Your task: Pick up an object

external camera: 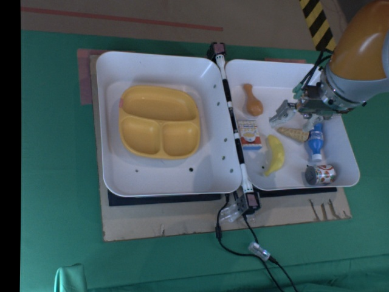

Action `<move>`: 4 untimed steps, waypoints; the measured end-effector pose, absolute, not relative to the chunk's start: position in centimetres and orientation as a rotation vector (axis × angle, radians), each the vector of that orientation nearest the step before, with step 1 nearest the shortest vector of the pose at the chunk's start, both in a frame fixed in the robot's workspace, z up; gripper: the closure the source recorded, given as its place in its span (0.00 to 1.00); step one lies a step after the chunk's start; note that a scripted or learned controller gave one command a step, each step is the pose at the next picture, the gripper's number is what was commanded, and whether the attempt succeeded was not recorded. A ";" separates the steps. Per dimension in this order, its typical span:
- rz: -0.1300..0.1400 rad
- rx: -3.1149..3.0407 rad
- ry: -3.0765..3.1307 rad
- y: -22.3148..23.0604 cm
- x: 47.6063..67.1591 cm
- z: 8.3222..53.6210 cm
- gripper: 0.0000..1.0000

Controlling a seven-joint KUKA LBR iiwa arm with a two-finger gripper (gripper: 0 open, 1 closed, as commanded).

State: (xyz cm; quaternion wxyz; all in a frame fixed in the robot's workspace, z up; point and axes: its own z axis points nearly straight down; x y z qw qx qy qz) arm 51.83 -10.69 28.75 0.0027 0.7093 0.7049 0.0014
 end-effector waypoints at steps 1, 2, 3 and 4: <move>0.016 2.220 2.203 -11.0 52.8 19.9 0.00; 0.024 2.220 2.186 -11.3 53.0 21.3 1.00; 0.009 2.218 2.207 -10.1 56.5 36.3 1.00; 0.014 2.219 2.209 -3.4 55.4 39.5 1.00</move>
